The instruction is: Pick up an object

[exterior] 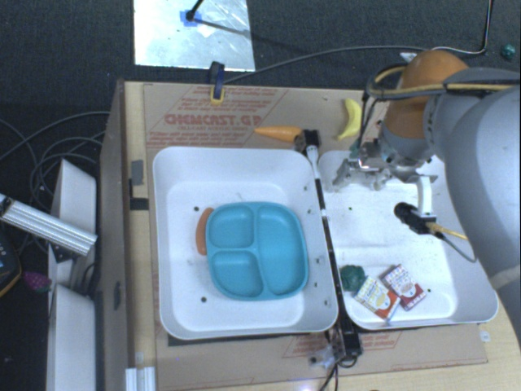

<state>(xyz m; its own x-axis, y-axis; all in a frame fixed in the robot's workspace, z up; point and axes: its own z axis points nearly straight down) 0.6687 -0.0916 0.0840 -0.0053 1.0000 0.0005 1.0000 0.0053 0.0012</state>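
While my claw (364, 172) hangs over the right bin (480, 304), I cannot tell its opening. I judge the snack packets (391, 289) light, crinkly and slippery; pinch across an edge.

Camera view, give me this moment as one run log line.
arm: over right bin | gripper: near bin's far-left corner | left bin: blue tray

A bench (203, 112) topped with printed brown cardboard is seen bearing two shallow white bins side by side, the left bin (175, 218) at nine o'clock and the right bin (468, 300) at three o'clock, their inner walls touching. Directly on the cardboard, toward twelve o'clock, an orange carrot (277, 133) and a yellow banana (352, 118) are laid just beyond the bins.
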